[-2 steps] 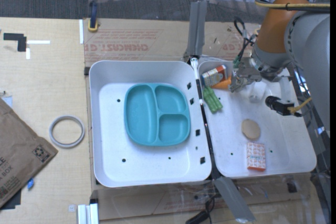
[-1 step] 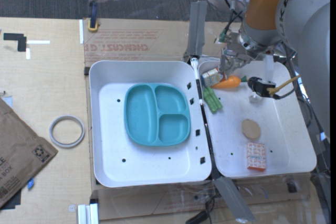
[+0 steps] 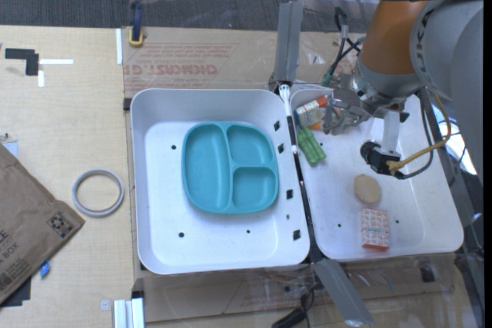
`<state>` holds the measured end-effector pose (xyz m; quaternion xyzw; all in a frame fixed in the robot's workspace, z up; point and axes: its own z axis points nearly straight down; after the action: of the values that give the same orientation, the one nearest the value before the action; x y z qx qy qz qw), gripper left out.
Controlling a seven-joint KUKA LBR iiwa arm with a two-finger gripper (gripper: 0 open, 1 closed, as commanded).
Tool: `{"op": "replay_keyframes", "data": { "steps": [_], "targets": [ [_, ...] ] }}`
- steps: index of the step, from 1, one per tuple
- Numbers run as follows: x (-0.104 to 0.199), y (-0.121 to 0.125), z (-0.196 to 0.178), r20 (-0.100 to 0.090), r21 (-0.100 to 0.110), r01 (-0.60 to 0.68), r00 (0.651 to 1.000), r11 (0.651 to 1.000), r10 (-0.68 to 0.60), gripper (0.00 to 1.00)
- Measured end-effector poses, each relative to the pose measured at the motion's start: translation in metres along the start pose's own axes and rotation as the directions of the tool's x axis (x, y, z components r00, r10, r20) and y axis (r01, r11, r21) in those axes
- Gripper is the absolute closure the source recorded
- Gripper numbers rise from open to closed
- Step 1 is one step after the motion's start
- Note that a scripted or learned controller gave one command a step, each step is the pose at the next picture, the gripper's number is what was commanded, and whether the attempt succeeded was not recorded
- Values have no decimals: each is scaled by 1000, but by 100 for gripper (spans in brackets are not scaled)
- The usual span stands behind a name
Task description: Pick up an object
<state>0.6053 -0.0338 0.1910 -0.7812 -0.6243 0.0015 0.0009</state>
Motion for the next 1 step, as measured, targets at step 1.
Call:
{"op": "replay_keyframes", "data": {
  "steps": [1],
  "targets": [
    [-17,55,-59,1,-3,25,1000,1000,-25,100]
  ]
}}
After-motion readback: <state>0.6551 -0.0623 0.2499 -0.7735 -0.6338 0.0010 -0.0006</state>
